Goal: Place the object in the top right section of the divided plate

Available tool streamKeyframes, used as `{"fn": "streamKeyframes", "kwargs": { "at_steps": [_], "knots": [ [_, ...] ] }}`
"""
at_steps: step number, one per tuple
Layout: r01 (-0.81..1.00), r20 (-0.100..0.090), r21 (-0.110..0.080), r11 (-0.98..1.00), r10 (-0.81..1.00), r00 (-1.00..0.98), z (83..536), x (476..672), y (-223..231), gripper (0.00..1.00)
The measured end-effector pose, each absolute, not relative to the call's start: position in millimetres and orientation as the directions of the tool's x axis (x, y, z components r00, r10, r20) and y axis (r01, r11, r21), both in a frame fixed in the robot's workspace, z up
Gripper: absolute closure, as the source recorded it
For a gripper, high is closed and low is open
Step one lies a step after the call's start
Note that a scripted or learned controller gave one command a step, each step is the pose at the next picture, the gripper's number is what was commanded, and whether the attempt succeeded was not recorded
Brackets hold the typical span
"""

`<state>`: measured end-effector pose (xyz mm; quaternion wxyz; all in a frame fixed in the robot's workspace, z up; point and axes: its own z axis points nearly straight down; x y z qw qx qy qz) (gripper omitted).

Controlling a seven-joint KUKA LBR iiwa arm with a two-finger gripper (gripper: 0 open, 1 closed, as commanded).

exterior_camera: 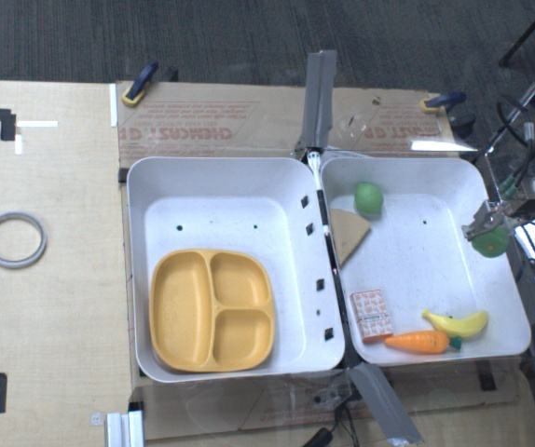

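Divided plate (212, 309), banana (457, 323), carrot (416, 342), one each

The desk (53, 343) is pale wood and carries two white bins side by side. In the right bin (417, 268), a green ball (368, 197) lies at the far left corner, with a tan wedge (347, 234) just near of it. A small patterned card (371, 314) lies by the near left side. At the near right, a yellow banana (457, 322) touches an orange carrot (417, 342). Well left of the bins, a roll of tape (13, 239) rests on the desk. Two blue clamps (140, 83) hold cardboard (212, 124) behind the bins.
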<state>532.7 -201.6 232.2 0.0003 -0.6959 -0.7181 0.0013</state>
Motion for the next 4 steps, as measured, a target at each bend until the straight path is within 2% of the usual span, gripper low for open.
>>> {"fn": "streamKeyframes", "kwargs": {
  "at_steps": [1, 2, 3, 4],
  "knots": [
    [0.996, -0.002, -0.002, 0.092, 0.996, -0.092, 403.7, 512.7, -222.2, 1.0],
    [0.854, 0.0, -0.001, 0.52, 0.854, -0.52, 292.2, 539.4, -221.9, 1.0],
    [0.702, -0.002, 0.001, 0.712, 0.702, -0.712, 187.9, 610.9, -221.2, 1.0],
    [0.446, -0.005, 0.001, 0.895, 0.446, -0.895, 137.8, 644.1, -219.5, 1.0]
  ]
}}
